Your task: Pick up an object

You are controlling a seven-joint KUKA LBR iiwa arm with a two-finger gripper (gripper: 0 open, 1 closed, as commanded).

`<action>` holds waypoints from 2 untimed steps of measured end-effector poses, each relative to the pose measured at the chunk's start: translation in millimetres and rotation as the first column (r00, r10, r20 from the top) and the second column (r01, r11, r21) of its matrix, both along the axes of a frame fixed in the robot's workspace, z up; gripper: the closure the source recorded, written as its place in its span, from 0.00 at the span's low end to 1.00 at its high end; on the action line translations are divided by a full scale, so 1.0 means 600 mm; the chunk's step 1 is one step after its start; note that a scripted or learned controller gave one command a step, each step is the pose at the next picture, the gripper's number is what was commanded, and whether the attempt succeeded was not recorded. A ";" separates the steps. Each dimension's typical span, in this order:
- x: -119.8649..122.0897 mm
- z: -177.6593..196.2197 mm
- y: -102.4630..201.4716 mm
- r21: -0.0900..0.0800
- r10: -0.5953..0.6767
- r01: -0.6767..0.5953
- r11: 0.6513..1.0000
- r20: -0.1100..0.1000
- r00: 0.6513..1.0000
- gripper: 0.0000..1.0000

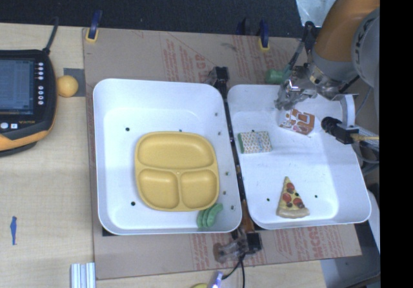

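Note:
My gripper [288,99] hangs over the far part of the right bin [335,170], reaching in from the right. Directly in front of it is a small white packet with red-brown marks [297,122], tilted; whether it touches the gripper is unclear. A pizza slice toy [292,199] lies near the right bin's front edge. A small green-grey patterned block [255,143] rests by that bin's left wall. In the left bin [113,151] sit a yellow divided plate [175,169] and a green toy [208,216] at the front right corner.
A small green object [276,76] lies on the cardboard behind the right bin. A control pendant [22,99] and a yellow ball [66,85] sit on the bench at the left. Clamps hold the bins at the middle seam [220,76].

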State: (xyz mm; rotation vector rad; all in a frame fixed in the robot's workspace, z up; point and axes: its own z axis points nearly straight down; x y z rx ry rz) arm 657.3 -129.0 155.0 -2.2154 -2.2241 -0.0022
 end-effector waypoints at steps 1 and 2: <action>-0.070 0.054 -0.104 -0.002 -0.003 0.003 1.000 -0.002 1.000 1.00; -0.110 0.018 -0.139 -0.004 -0.001 0.001 1.000 -0.004 1.000 1.00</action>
